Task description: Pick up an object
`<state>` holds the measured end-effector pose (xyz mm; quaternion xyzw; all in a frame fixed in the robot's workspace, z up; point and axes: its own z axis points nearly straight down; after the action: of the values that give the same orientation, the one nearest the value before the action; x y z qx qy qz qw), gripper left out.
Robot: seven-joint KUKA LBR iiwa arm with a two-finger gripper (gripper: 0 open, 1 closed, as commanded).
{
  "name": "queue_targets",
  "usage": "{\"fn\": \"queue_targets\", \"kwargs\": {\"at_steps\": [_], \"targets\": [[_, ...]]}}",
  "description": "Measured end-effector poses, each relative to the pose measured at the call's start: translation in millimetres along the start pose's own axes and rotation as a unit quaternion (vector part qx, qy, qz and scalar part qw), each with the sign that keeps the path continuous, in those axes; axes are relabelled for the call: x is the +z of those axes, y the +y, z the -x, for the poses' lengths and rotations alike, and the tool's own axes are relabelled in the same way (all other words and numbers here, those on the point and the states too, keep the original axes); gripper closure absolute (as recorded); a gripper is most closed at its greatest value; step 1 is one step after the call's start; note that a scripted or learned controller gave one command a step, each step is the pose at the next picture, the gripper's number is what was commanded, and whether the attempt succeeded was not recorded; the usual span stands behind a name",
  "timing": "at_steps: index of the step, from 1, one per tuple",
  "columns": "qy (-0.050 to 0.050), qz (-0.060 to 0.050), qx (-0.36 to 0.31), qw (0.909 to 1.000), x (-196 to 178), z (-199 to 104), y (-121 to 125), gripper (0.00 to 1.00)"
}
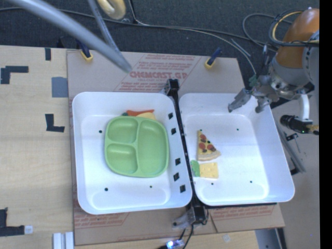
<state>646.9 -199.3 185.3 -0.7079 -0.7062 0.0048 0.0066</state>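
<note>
— Hovering at the two o'clock corner of the right bin [270, 139], our hand [249, 101] has its fingers spread apart with nothing between them.

— Where's our target?

— We'd take the pizza slice [206, 146], near the bin's nine o'clock wall, with a yellow block [209, 170] just at its six o'clock. The green tray [137, 146] sits in the left bin [88, 139].

— Then we should centre over the slice, turn the fingers across its narrow width, and descend clear of the block.
</note>
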Motion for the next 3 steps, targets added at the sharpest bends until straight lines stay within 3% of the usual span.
{"fn": "queue_targets", "kwargs": {"at_steps": [1,2,3], "targets": [[-0.002,0.007,-0.002,1.0000,-9.9,-0.5,3.4,0.00],[-0.002,0.004,-0.002,1.0000,54.6,-1.3,-0.8,0.00],[-0.003,0.009,-0.003,1.0000,102.3,-1.5,0.3,0.00]]}}
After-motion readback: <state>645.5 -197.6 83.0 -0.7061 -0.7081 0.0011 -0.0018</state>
